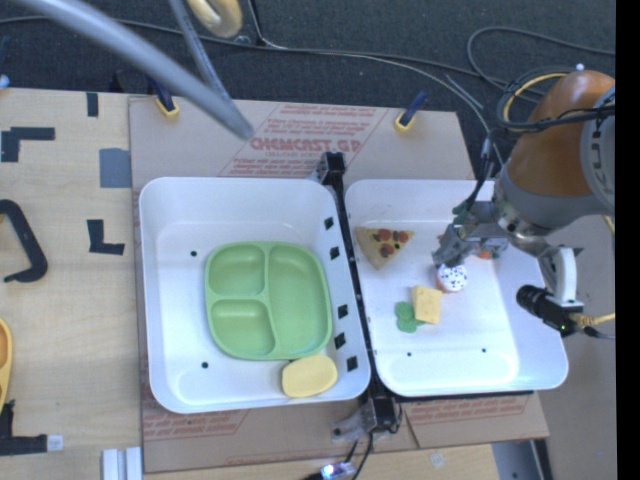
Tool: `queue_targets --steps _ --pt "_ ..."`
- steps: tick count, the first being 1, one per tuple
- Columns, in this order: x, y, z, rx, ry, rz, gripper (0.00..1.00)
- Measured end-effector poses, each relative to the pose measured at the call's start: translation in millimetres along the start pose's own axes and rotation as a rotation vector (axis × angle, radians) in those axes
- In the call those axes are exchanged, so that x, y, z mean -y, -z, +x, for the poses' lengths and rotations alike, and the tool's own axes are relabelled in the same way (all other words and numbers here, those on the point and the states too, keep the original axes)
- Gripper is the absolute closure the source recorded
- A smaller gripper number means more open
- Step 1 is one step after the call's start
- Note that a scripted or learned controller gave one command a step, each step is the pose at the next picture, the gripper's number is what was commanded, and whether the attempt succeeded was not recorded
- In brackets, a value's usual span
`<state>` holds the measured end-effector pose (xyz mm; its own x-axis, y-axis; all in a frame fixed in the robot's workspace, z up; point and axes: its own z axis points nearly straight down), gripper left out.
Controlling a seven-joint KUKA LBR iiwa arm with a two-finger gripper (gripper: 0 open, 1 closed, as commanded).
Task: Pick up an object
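Right bin (530,363), white and shallow: holds a pizza slice (384,244) near its upper left, a small white ball with dark spots (453,279) near the middle, a yellow cheese wedge (428,305) below that, and a green piece (405,317) touching the wedge's left side. End effector (462,251): set low over the right bin on the grey arm with its orange band (560,118), directly above and just beside the spotted ball; the ball lies at its lower tip, with contact unclear. Whether the end effector is spread or pressed together cannot be told. Left bin (165,298): holds a green divided tray (268,300) at centre and a yellow oval piece (309,376) at the lower edge, just below the tray. Both bins sit side by side on the cardboard-covered surface (300,133).
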<state>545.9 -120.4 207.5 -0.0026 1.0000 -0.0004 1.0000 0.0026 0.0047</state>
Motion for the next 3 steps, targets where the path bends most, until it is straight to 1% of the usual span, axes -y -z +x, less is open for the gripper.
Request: queue_targets --steps 2,3 --pt "-3.8 83.1 0.5 0.0 -0.001 0.001 1.0" --pt "-9.2 63.3 47.6 0.0 0.002 0.006 1.0"
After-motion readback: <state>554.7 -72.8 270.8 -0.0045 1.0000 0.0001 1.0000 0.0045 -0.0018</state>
